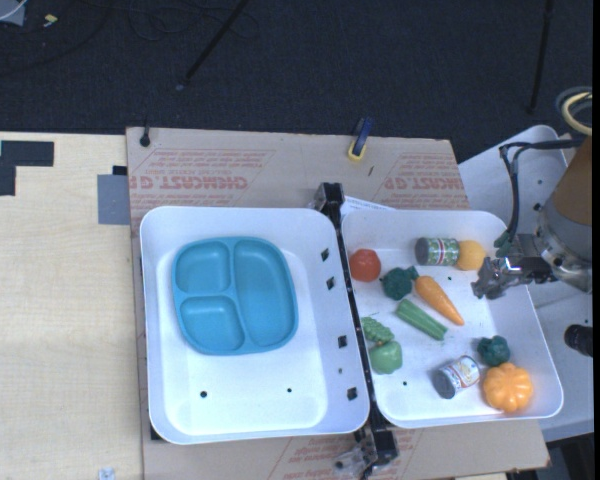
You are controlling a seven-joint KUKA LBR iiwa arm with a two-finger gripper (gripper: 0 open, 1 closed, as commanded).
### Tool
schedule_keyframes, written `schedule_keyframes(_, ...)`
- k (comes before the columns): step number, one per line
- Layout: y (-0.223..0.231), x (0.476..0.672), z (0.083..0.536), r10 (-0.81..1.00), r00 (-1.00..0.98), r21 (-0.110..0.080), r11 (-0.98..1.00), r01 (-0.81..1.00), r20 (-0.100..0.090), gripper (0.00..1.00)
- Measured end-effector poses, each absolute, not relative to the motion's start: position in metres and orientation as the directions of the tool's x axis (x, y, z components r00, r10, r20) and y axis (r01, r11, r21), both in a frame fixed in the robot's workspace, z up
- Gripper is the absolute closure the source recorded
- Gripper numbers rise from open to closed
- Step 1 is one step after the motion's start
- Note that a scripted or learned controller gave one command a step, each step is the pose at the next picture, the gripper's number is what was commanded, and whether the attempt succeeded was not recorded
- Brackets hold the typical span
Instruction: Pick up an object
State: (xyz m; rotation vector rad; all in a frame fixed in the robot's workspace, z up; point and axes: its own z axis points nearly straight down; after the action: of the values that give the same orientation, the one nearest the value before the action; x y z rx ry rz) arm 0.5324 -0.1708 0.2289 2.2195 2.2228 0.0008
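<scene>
Orange pumpkin (pixel 508 387) sitting in right bin (pixel 525 408) corner beside can (pixel 457 375); gripper (pixel 490 280) hovering over bin's right side, partly blurred, arm (pixel 570 208) getting cut off at frame edge.

Gripper (pixel 492 276) sits over right bin (pixel 525 393) near its right wall; carrot (pixel 440 300) just left of jaws, lemon (pixel 471 255) up-left, nothing between them.
</scene>
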Motion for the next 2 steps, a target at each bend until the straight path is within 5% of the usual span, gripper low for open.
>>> schedule_keyframes(2, -0.067, 0.505, 0.211, 1.0, -0.003, -0.006, 0.003, 1.0, 0.002, 1.0)
